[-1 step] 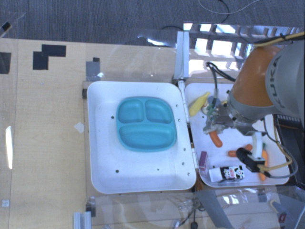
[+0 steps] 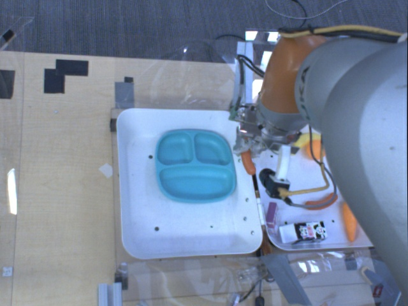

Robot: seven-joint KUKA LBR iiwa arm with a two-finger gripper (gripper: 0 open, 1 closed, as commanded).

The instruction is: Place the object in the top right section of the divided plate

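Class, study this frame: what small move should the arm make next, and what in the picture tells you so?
Probably lower toward the small orange object by the bins' shared edge. The gripper hangs just above it, while the blue divided plate sits in the left bin with nothing in its sections.

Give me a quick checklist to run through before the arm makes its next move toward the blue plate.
1. Divided plate sits flat in the left bin: ok.
2. Top right section of the plate free of objects: ok.
3. Object held in the hand: cannot tell; the wrist covers the fingertips.
4. Hand position: not ok for release; it is over the bins' shared edge, right of the plate.
5. Orange object lies below the hand at the bin edge; whether it is gripped: cannot tell.
6. Other items, such as the small box, lie in the right bin, away from the plate: ok.
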